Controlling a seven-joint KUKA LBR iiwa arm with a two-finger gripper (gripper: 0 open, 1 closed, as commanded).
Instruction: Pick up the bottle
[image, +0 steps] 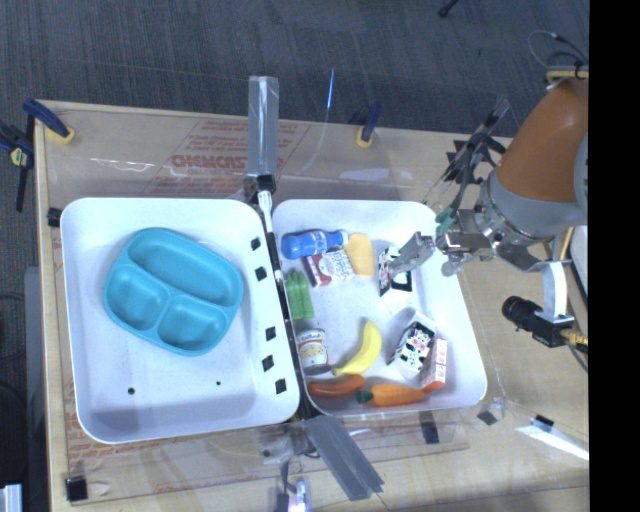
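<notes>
The blue bottle (312, 243) lies on its side at the far end of the right bin (462, 330), close to the divider, long axis across the bin; the jaws (402, 262) hover to its right, slightly nearer, beyond a yellow item (360, 254); they look parted, holding nothing.

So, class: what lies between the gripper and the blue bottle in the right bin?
In the camera view, between gripper and blue bottle lie a red-and-white packet and a yellow item.
</notes>
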